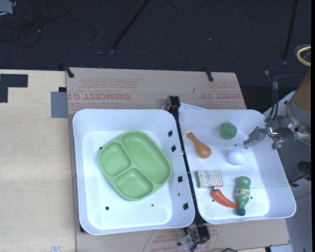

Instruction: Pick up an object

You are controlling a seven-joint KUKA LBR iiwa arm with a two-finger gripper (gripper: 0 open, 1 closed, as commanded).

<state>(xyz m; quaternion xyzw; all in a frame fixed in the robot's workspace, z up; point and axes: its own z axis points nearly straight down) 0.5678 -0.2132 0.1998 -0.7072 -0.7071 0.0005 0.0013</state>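
Note:
The right bin [275, 182] holds a green ball [228, 130], a white ball [236, 157], a tan drumstick-shaped toy [199, 145], a patterned packet [209, 178], an orange carrot [223, 199] and a green bottle [242, 194]. My gripper [262, 142] hovers over the bin's right rim, to the right of the green ball and up and to the right of the white ball. Its fingers are spread open and nothing sits between them.
The left bin [89, 140] holds a green divided plate [135, 164]. A black divider [179, 161] runs between the two bins. Both bins rest on cardboard [147, 88] over a light wooden bench [26, 167].

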